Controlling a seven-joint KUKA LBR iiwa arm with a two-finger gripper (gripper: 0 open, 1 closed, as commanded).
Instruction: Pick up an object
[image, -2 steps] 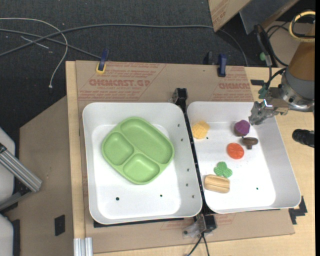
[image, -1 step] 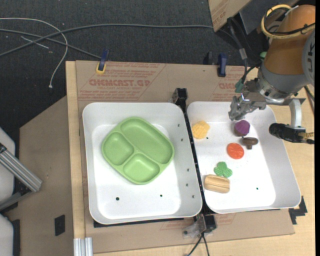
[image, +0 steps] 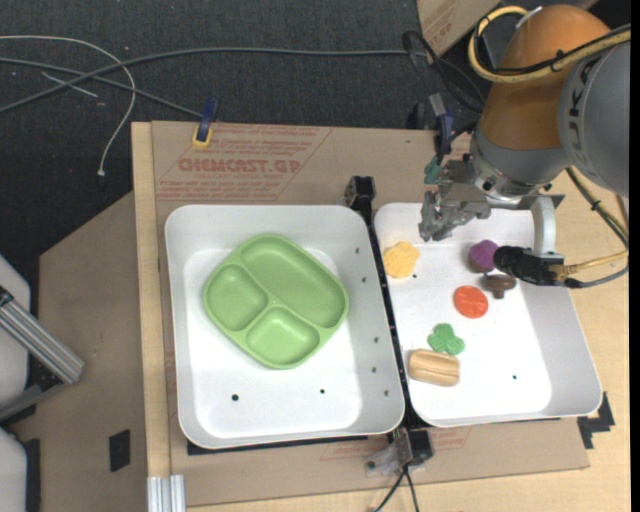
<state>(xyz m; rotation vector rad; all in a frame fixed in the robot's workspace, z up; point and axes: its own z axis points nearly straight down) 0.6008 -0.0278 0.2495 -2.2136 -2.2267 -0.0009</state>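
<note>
The right bin (image: 540, 380) holds several small toy foods: a yellow piece (image: 401, 259) near its back left, a purple one (image: 484, 254), a brown one (image: 499, 282), a red-orange disc (image: 471, 301), a green piece (image: 446, 340) and a tan bread-like roll (image: 434, 368). My gripper (image: 436, 228) hangs over the back left of this bin, just right of and above the yellow piece. Nothing shows between its dark fingers.
The left bin (image: 190, 330) carries a light green divided plate (image: 275, 300). A black clamp (image: 359, 192) sits at the back between the bins. The arm's grey body and orange band (image: 540, 70) fill the upper right, with cables (image: 590, 265) trailing over the right bin's edge.
</note>
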